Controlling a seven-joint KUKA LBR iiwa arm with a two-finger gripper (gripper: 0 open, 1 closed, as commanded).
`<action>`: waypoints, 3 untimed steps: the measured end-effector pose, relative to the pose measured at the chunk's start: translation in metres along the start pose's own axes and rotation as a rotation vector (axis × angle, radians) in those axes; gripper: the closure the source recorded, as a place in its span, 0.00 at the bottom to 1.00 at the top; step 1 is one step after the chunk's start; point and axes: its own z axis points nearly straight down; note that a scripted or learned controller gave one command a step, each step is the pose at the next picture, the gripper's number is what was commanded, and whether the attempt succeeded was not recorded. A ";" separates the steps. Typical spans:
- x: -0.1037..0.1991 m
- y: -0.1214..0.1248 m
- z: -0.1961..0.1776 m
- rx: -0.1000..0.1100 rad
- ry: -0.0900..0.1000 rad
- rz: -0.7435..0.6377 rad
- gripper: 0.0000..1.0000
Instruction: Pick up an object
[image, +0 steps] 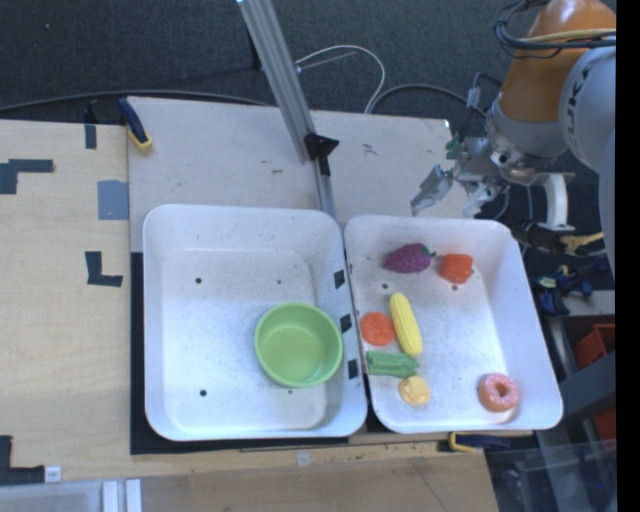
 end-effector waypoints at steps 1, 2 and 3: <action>0.000 0.000 0.000 0.000 -0.001 0.000 0.00; 0.002 0.001 0.065 0.006 0.000 0.001 0.00; 0.010 0.002 0.113 0.005 0.000 0.000 0.00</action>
